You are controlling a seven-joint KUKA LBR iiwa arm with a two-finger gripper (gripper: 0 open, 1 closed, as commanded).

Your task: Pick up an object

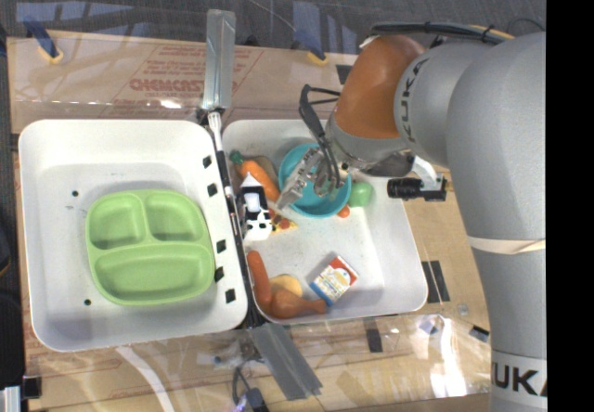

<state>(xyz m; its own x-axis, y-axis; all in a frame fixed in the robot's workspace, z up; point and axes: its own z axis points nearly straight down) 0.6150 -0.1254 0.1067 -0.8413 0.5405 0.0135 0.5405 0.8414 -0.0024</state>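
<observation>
Claw [311,183] down in the right bin [394,257], over the teal bowl [316,189]!

The metal fingers hang low at the bowl's rim, though whether they're spread or closed, I cannot tell. Just left of the bowl sits a carrot [258,176] and a black-and-white cow toy [256,211]; nearer the front lie a sausage [269,288] and a small box [332,280]. The left bin [56,178] holds a green divided plate [148,246].
</observation>
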